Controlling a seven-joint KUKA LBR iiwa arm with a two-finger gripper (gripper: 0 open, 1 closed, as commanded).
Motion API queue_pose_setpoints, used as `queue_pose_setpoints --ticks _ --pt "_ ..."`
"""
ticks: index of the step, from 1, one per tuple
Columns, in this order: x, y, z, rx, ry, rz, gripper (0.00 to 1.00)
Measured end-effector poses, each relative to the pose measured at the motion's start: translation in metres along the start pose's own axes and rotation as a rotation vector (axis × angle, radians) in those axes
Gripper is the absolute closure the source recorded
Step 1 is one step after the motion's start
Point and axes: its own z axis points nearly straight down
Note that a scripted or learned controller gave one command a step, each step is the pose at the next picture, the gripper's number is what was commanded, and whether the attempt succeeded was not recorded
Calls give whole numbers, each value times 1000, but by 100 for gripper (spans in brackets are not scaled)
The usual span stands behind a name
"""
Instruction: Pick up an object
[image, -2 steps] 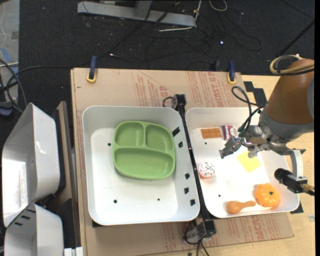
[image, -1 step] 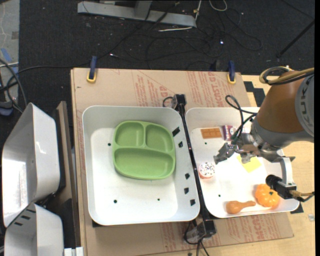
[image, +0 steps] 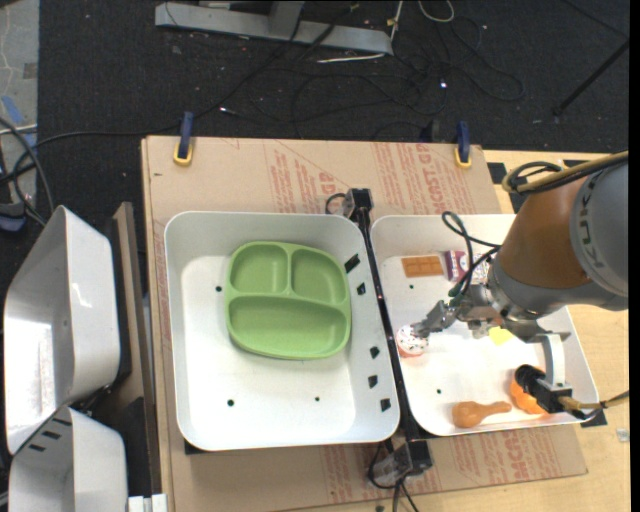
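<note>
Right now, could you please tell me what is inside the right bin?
The right bin holds an orange card, a round pink-white thing, orange toys and the gripper; the arm covers the rest.

Left bin (image: 190, 330): green divided plate (image: 290, 300) fills the upper middle; bare floor along the front and left wall, open to approach. Right bin (image: 420, 405): arm (image: 560, 250) covers the upper right. Orange card (image: 421, 266) near the back wall, small pink-white object (image: 411, 341) by the divider, orange pieces (image: 480, 411) at the front right. Open floor in the front-centre.
</note>
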Motion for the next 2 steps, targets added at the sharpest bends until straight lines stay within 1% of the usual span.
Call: queue_pose_setpoints --ticks 1,2 --pt "0 4 -18 -13 0 1 100" --pt "8 7 -63 8 -1 -9 100"
